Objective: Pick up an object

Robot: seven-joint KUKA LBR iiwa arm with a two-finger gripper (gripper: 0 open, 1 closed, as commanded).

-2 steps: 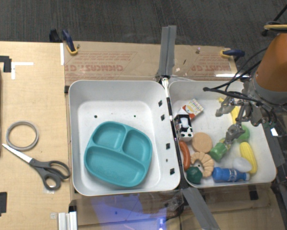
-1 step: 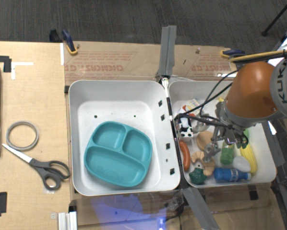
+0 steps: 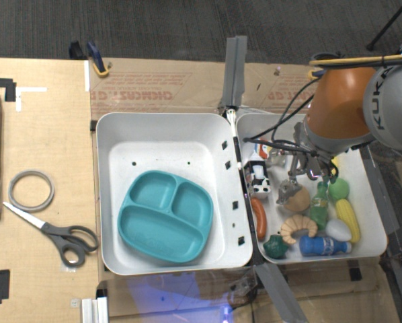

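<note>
My gripper [image 3: 303, 175] hangs over the middle of the right bin [image 3: 372, 180], under the grey arm with its orange band. It is open, and nothing sits between its fingers. Just below it lies a brown lumpy toy [image 3: 294, 197]. Around that are a green bottle [image 3: 319, 208], a green ball [image 3: 338, 189], a yellow corn cob [image 3: 347, 212], a white egg [image 3: 337, 229], a blue bottle [image 3: 324, 246], a tan croissant-like piece [image 3: 300, 226], a dark green toy [image 3: 276, 246], a red sausage [image 3: 259, 218] and a black-and-white figure [image 3: 257, 177].
The left bin [image 3: 120, 140] holds a teal divided plate [image 3: 165, 215]. On the bench to the left lie scissors [image 3: 56, 234] and a roll of tape [image 3: 31, 190]. A grey divider bar [image 3: 234, 73] runs between the bins. Cables hang from the wrist.
</note>
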